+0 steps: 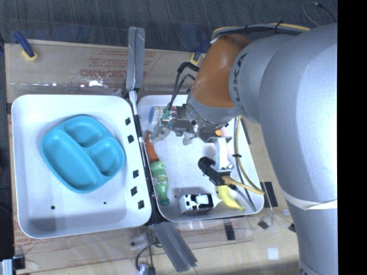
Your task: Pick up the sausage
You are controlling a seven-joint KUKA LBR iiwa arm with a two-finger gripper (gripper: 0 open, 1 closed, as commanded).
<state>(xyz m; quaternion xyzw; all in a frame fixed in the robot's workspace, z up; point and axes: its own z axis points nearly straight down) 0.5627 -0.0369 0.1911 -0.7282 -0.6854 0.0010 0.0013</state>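
Arm [269, 79] over right bin [172, 213]; blue plate [83, 152] in left bin [28, 153].

Even overhead light, soft focus.
Left bin [28, 153] bright, near glare on its floor; arm [287, 96] casts faint shadow beside it; mild blur throughout.

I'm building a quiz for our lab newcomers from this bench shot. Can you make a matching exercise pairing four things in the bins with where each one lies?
Things:
1. sky-blue divided plastic plate
2. green plastic bottle
3. yellow toy banana
4. orange-brown sausage

Places:
A. right bin, near its front right corner
B. left bin, lying in its middle
C. right bin, along the left wall, towards the front
D. right bin, along the left wall, just behind the bottle

Pairs: 1-B, 2-C, 3-A, 4-D
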